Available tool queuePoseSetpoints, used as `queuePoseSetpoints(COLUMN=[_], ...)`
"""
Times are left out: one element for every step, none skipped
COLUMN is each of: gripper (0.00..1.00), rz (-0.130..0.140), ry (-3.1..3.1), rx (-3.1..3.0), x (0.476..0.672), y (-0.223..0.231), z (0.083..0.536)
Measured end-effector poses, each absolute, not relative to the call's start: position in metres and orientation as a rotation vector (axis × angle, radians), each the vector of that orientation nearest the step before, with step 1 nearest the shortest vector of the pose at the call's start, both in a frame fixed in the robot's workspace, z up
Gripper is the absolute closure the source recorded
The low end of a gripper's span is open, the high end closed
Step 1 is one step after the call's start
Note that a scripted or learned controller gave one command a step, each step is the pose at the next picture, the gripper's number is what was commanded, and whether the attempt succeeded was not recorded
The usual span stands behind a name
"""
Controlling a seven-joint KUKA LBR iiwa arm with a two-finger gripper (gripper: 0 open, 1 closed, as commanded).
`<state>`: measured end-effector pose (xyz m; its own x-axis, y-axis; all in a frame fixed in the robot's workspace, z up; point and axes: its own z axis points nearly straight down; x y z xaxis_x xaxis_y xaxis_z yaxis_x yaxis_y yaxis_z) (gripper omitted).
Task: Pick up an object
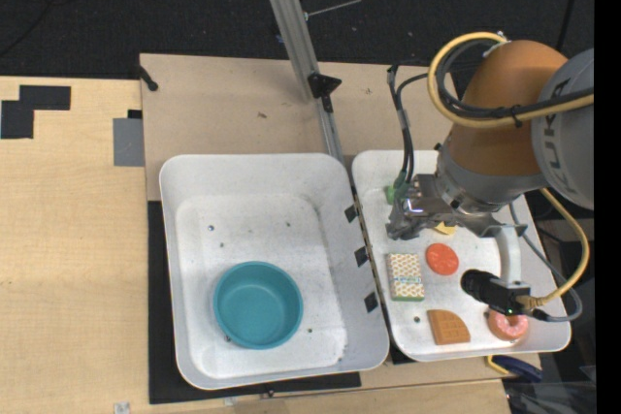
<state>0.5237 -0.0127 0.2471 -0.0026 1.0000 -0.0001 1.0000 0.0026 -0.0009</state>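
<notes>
On a pale wooden bench (68, 238) over dark floor, the left white bin (194, 199) holds a teal round bowl (257, 303). The grey arm's gripper (408, 218) sits low in the right white bin (374, 170), near a flat red-orange disc (442, 259); its grip state I cannot tell.

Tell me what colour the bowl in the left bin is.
Teal blue; the bowl shows clearly in the camera view, in the left bin.
</notes>
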Motion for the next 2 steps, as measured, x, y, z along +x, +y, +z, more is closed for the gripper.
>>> queuePoseSetpoints(gripper=[1.00,1.00], rz=[0.001,0.001], ry=[-2.224,-2.225], rx=[-2.217,-2.218], x=[0.512,0.509], y=[0.029,0.082], z=[0.242,0.247])
